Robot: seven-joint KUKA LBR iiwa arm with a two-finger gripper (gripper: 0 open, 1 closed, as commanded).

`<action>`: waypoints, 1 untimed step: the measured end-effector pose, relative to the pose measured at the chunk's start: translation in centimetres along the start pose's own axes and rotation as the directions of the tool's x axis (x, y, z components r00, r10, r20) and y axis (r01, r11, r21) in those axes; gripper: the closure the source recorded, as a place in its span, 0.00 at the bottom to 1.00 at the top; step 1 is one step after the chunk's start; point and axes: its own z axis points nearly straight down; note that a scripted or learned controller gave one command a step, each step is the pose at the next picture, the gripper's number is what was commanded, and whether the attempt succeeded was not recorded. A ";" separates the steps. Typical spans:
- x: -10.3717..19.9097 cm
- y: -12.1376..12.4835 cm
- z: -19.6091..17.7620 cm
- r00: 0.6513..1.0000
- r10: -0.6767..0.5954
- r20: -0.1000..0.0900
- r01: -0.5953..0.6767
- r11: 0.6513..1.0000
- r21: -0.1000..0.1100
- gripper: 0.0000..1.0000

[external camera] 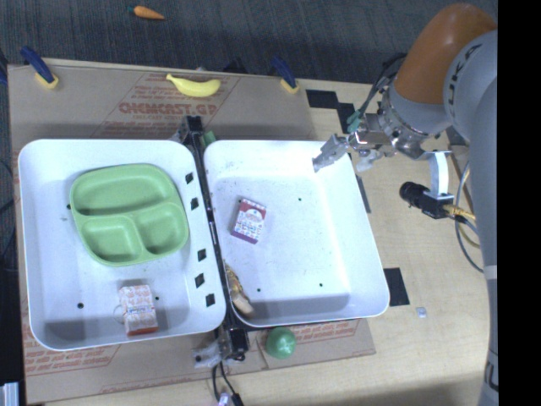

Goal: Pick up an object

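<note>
A small red and purple box (pixel 248 220) lies flat in the right bin (pixel 338 252), left of its middle. A tan object (pixel 237 295) rests in that bin's front left corner. The left bin (pixel 38 252) holds a green divided tray (pixel 128 212) and a small wrapped packet (pixel 138 308) near its front. My gripper (pixel 325 157) hangs over the right bin's back right corner, well away from the box and to its upper right, with nothing seen in it.
A yellow banana (pixel 193 84) lies on the cardboard behind the bins. A green ball (pixel 281 342) sits in front of the right bin. Blue clamps (pixel 39 67) hold the cardboard's back edge. An orange carrot (pixel 149 12) lies on the floor beyond.
</note>
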 end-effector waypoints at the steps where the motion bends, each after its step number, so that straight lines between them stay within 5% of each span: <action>1: 3.4 -0.9 14.7 1.000 -0.002 -0.002 0.002 1.000 0.004 0.00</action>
